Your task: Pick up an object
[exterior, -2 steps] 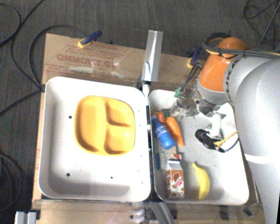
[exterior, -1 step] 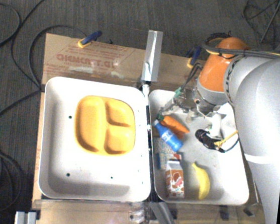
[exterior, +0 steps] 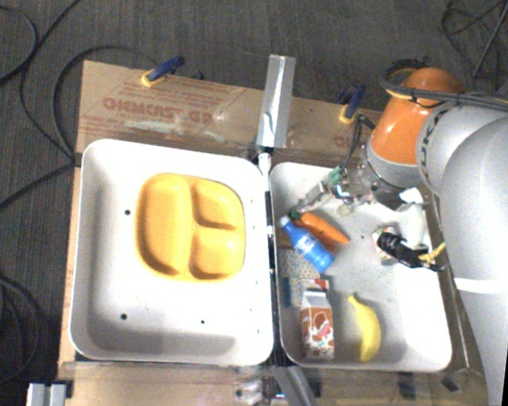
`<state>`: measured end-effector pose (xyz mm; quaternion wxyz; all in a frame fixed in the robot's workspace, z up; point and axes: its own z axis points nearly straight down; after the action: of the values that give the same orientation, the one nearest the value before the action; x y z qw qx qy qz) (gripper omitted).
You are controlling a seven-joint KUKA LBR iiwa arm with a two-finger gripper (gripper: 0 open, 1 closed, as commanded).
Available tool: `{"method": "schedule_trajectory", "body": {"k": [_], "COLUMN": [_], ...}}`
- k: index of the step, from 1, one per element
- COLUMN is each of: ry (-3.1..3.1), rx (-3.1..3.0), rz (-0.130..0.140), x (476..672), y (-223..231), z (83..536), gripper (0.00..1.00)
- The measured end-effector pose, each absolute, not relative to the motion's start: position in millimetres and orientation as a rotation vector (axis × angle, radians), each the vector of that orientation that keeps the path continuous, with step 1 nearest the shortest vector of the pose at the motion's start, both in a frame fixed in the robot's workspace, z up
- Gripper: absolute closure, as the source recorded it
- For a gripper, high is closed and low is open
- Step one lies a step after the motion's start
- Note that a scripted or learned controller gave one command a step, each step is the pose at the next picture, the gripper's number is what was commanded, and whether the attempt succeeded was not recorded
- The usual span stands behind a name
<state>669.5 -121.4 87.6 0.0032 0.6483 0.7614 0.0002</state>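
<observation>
Your end effector [exterior: 321,199] hangs over the right bin [exterior: 419,351] at its eleven o'clock corner, just above the carrot [exterior: 324,228]; you cannot tell its opening. The blue bottle [exterior: 307,244] touches the carrot; banana [exterior: 366,327] and carton [exterior: 316,329] lie toward six o'clock.

A glossy yellow-orange divided plastic tray [exterior: 192,227] is sitting in a plain white bin [exterior: 94,307]; an orange carrot [exterior: 324,227], blue bottle [exterior: 308,244] and yellow banana [exterior: 366,328] are lying in the other.

A robotics lab is indicated: clamped cardboard [exterior: 182,115] under two white bins [exterior: 84,315], loose cables [exterior: 30,78] at frame left.
</observation>
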Motion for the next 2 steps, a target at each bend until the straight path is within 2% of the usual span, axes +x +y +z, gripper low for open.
{"method": "schedule_trajectory", "body": {"k": [1, 2], "ry": [2.321, 2.324], "rx": [2.108, 2.109], "rz": [0.005, 0.009], "x": [599.0, 599.8], "y": [-106.2, -104.5], "z": [88.8, 96.2], "gripper": [0.0, 1.0]}}
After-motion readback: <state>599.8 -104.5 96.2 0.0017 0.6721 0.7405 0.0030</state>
